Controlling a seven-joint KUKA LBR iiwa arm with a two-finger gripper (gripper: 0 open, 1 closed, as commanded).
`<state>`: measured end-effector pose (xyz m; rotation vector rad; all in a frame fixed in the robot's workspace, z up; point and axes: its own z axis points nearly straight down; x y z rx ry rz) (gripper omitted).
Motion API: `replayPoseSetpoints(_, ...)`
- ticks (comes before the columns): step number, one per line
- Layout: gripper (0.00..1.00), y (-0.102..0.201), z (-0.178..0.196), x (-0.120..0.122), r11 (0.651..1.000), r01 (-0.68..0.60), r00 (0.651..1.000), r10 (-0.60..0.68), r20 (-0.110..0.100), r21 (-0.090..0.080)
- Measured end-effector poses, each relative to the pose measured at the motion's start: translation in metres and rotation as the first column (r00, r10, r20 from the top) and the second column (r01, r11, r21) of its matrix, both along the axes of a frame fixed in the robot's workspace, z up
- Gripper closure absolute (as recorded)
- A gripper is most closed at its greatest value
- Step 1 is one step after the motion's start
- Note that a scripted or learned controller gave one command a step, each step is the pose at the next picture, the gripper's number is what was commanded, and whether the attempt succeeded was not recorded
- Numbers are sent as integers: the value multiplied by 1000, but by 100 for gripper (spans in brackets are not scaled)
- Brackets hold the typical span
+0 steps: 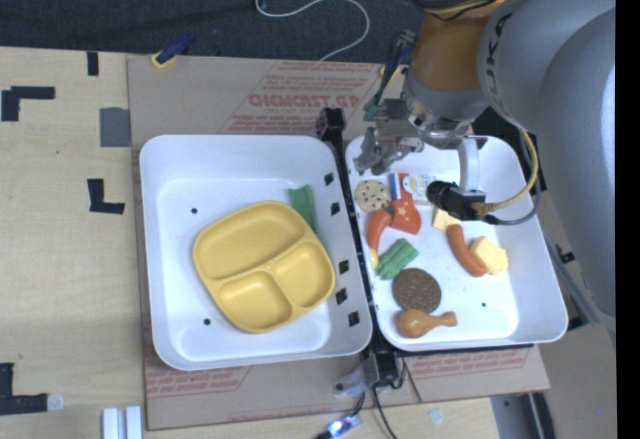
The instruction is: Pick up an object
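Two white bins (165, 227) rest on cardboard-covered bench (60, 257).

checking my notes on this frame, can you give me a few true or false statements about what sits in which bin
1. The yellow divided plate lies in the left bin. True.
2. The sausage lies on the yellow plate. False: it lies in the right bin, beside a yellow block.
3. The drumstick lies near the right bin's front edge. True.
4. The brown patty is in the left bin. False: it is in the right bin, just above the drumstick.
5. The gripper hangs over the left bin's middle. False: it is over the right bin's back left corner, near the cookie.
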<state>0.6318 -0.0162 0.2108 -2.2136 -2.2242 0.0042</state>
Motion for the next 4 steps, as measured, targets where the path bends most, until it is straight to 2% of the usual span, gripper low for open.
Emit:
replayPoseSetpoints(1, 100, 46, 15, -18, 1000, -1, 1000, 1, 2, 1)
replayPoseSetpoints(3, 100, 116, 22, -55, 1000, -1, 1000, 1, 1, 0)
replayPoseSetpoints(4, 100, 103, 4, -54, 1000, 4, 1000, -4, 0, -3)
